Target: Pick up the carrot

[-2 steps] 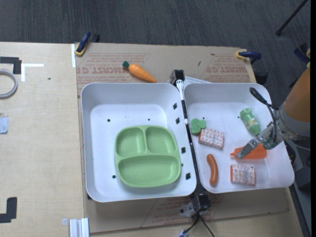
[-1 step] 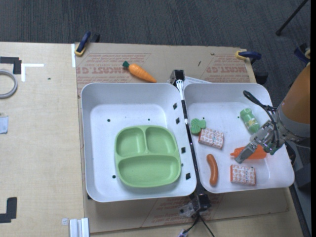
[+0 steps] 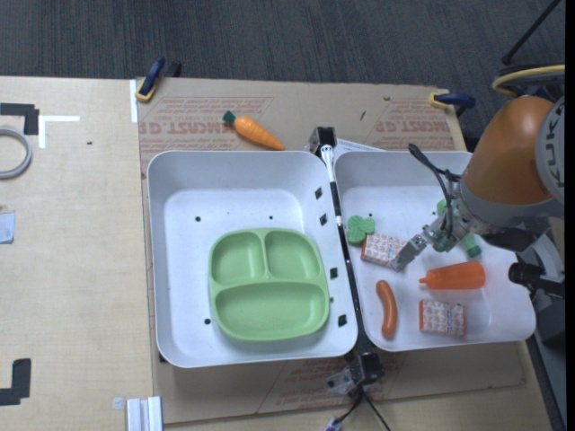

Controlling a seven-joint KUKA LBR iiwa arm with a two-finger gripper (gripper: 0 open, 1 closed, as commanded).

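Note:
The carrot (image 3: pixel 254 130), orange with a green top, lies on the brown cardboard behind the left bin, near its far rim. My gripper (image 3: pixel 424 245) hangs low in the right bin, well to the right of the carrot and in front of it. It is just above and between a small pink-and-white box (image 3: pixel 382 250) and an orange bottle (image 3: pixel 454 277). The arm's orange band (image 3: pixel 508 151) sits above it.
The left bin (image 3: pixel 171 241) holds a green divided plate (image 3: pixel 269 283). In the right bin (image 3: pixel 503 326) lie a red sausage (image 3: pixel 387 308), a second small box (image 3: pixel 442 317) and a green toy (image 3: pixel 360 228). A black clip (image 3: pixel 322 138) stands between the bins, right of the carrot.

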